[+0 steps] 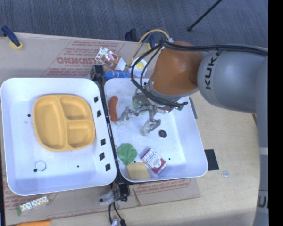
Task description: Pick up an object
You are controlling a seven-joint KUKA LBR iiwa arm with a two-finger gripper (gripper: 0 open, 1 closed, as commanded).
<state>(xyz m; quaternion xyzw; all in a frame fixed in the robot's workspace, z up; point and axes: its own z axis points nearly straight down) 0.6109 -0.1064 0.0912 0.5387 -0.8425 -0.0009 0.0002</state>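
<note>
Arm (226, 79) reaches in over the right bin (191, 145), orange wrist band above the bin's far half. Gripper (140, 117) hangs low over the bin's middle, metal fingers (152, 125) splayed apart — jaws look moderately open, with bare white floor between them. Nothing is held. Whether a fingertip touches the floor I cannot tell.

Left bin (12, 140) carries a yellow divided tray (63, 121), filling most of its middle. Not the nearest candidate.

Right bin contents, largest down: red sausage (113, 107) lying along the left wall, just beside the left finger; green leaf-shaped toy (127, 152) near the near-left corner; pale yellow block (137, 171) against the near rim, touching or almost touching the leaf; small red-and-white packet (154, 161) just beside the block.

Judgement on the step: approach, no grasp yet. The sausage is closest and slim enough to fit the jaws, but it sits tight to the wall — one finger risks striking the rim. Best to centre over its midlength, span its short width, descend fully, then close.
</note>
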